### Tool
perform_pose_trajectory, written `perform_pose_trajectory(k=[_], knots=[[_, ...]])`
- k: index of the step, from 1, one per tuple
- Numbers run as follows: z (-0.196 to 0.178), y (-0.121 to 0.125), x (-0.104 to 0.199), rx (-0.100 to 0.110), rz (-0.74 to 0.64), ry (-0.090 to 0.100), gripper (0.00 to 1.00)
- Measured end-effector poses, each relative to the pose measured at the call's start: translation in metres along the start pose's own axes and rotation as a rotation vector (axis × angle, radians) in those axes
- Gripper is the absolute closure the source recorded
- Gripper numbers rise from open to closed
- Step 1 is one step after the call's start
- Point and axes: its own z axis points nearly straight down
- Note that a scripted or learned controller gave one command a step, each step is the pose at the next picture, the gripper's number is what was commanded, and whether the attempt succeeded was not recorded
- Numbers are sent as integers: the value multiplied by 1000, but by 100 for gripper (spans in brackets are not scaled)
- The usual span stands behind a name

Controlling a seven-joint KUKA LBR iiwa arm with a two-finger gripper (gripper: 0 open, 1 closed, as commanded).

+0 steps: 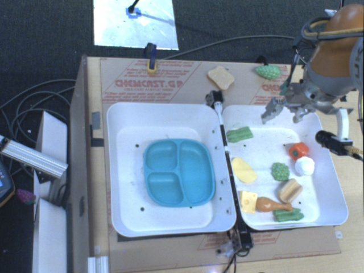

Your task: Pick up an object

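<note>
My gripper [284,113] hangs above the back edge of the right bin [324,218], its fingers spread open with nothing between them. Below it in that bin lie a green leafy piece [239,134], a red tomato [298,150], a white egg-like ball [305,166], a green broccoli [279,171], a yellow slice [243,170], a bread roll [290,190], a cheese wedge [247,199], an orange drumstick [268,205] and a green bean pod [288,215].
The left bin [122,152] holds a blue divided plate [178,172]. On the cardboard behind the bins lie a bread slice [220,77] and a green bumpy piece [268,71]. A clamp joins the bins at the back [214,99].
</note>
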Motion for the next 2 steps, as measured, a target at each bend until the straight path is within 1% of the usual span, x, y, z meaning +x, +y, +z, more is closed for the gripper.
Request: perform_pose_trajectory(k=[1, 2], knots=[[141, -60, -41, 6, 4, 1, 0], [132, -94, -53, 2, 3, 0, 0]])
